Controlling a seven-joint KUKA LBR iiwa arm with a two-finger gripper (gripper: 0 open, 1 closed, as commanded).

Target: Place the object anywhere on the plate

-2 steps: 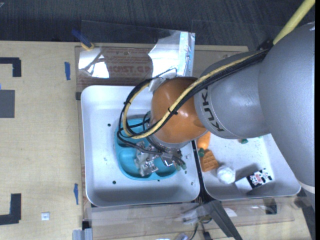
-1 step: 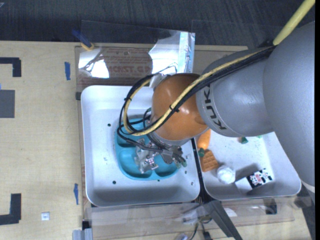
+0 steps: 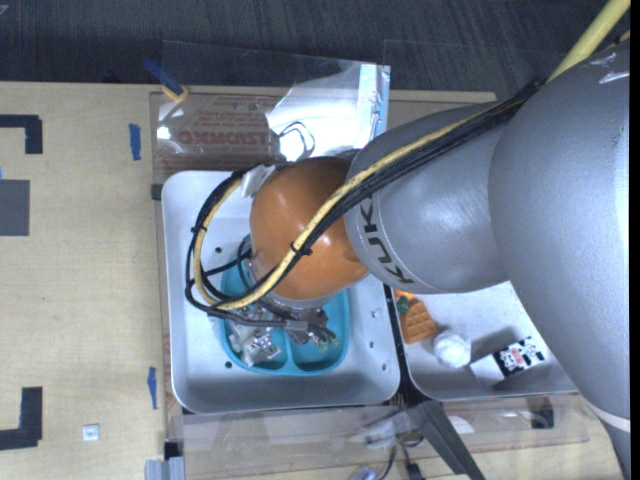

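Blue plastic plate: a bright blue, compartmented plate (image 3: 335, 353) lies in the left shallow white bin (image 3: 180, 268), directly beneath the tool, its near rim showing below the wrist. It looks set there as the target, low and flat so a thing can be dropped onto it.

Tool: the grey two-finger gripper (image 3: 285, 333) hangs under the orange wrist band (image 3: 300, 233), pointing down over the plate. I judge the arm is held above the plate for a release or a reach.

Tool state: metal parts crowd together under the wrist, and I cannot tell how the gripper stands or whether it has anything.

Task's object: something small, pale and glinting (image 3: 262, 345) sits on the plate just to the tool's left side and beneath it. I cannot tell whether it is the object or part of the gripper.

Cables: a yellow and black cable bundle (image 3: 205, 258) loops out left of the wrist, slack enough for it to turn.

Other bin: to the tool's right, well apart, the right white bin (image 3: 480, 393) holds an orange toy piece (image 3: 415, 320), a small white round piece (image 3: 451, 348) and a black-and-white block (image 3: 520, 356), near each other.

Behind the tool: a clear plastic sheet with a white paper (image 3: 320, 113) lies beyond the bins.

Risk: a release over the plate's rim could spill into the bin.
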